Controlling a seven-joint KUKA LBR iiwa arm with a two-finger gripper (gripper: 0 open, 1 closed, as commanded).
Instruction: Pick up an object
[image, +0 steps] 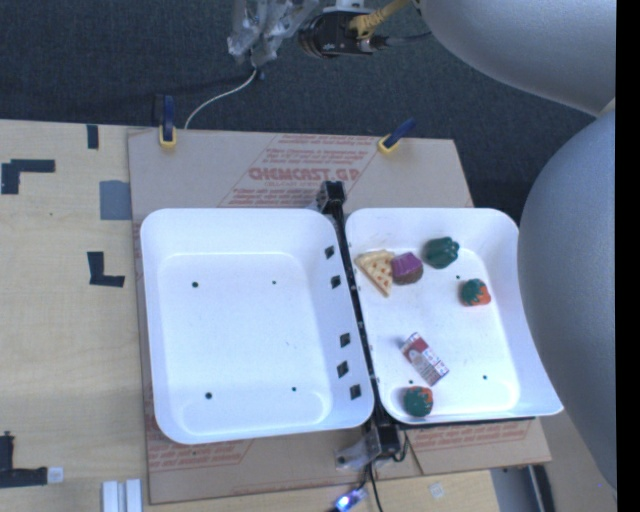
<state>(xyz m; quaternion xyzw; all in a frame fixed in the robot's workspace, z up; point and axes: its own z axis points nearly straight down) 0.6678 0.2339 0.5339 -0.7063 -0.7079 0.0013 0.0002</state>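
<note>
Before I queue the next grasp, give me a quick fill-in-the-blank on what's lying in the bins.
1. All the objects lie in the ____ bin as the camera sees it.
2. The yellow wedge touches the ____ object.
3. The red and white pack lies between the purple object and the toy at the bin's ____ edge.
4. The blue-tipped clamps sit along the board's ____ edge.

Missing words: right; purple; near; far
</note>
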